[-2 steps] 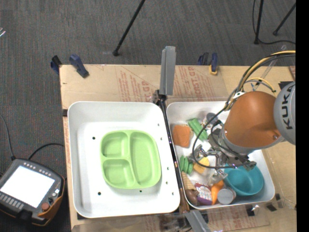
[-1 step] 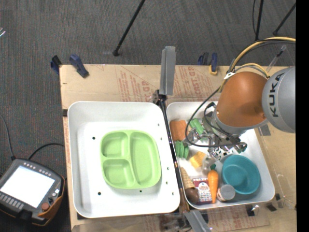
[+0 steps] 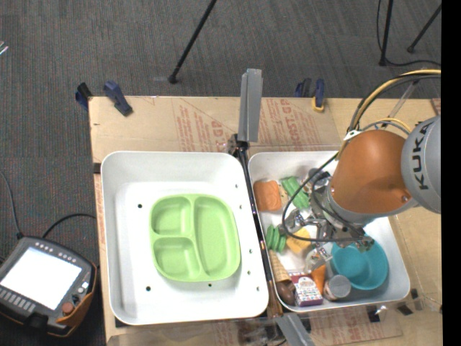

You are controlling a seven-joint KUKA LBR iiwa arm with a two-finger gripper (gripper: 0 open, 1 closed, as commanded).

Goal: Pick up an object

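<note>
Robotics lab: grey carpet floor [image 3: 108,34], tripod legs [image 3: 194,34] far side, cardboard-covered tabletop [image 3: 180,117] held by clamps [image 3: 115,96], teach pendant [image 3: 43,283] near left, cabled KUKA arm [image 3: 382,175] right.

I read "KUKA" on the grey arm [image 3: 432,166] at the right; the print on the cardboard [image 3: 288,121] is too faint.

Right bin [image 3: 400,269] crowded (toys packed close); left bin [image 3: 122,193] roomier.
</note>
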